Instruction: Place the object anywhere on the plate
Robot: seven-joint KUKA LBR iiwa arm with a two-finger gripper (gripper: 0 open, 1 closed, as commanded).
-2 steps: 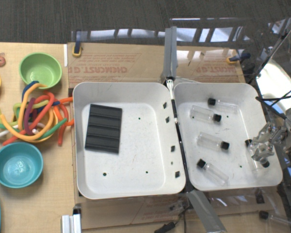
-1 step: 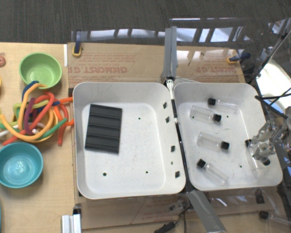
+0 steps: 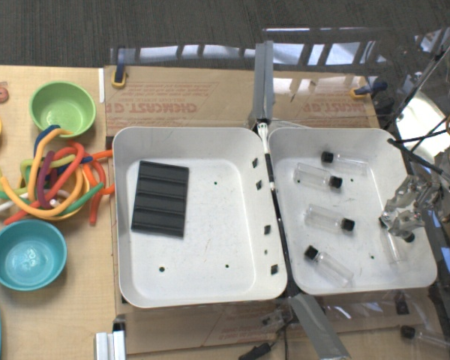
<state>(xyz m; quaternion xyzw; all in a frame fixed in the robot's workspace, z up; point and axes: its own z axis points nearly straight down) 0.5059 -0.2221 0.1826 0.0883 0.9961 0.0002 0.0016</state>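
A black ridged rectangular plate lies flat in the left part of the left bin. Several clear vials with black caps lie scattered in the right bin: one at the back, one just below it, one in the middle and one near the front. My gripper hangs low over the right bin's right side. Another vial with its black cap lies directly beneath it; whether they touch is unclear.
Left of the bins, on the wooden bench, stand a green bowl, a teal bowl and a tangle of coloured tubes. Cardboard lies under the bins. Cables and a metal frame crowd the right edge.
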